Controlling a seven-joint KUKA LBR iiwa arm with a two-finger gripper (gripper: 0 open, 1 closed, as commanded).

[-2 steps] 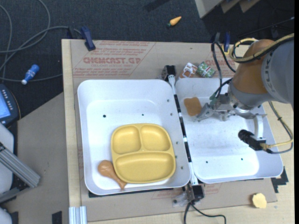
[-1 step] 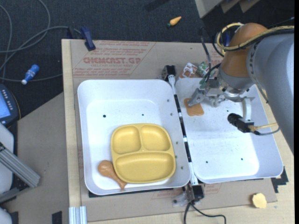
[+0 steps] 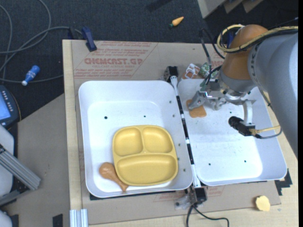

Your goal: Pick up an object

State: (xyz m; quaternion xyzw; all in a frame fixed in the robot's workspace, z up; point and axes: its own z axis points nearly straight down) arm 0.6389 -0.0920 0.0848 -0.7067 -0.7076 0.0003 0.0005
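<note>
Lying flat on the right white bin's (image 3: 246,167) floor near its upper left corner, the small flat orange piece (image 3: 198,111) sits just below the gripper (image 3: 204,97). How the gripper stands, and whether it has anything, I cannot tell. Judging by this, the approach is in hand; next comes a straight descent onto the piece. Left of it, the yellow divided plastic plate (image 3: 143,155) rests in the other bin.

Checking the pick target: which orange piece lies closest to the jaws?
The flat orange piece in the right bin, just below the gripper. The orange spoon-shaped one lies in the left bin.
</note>
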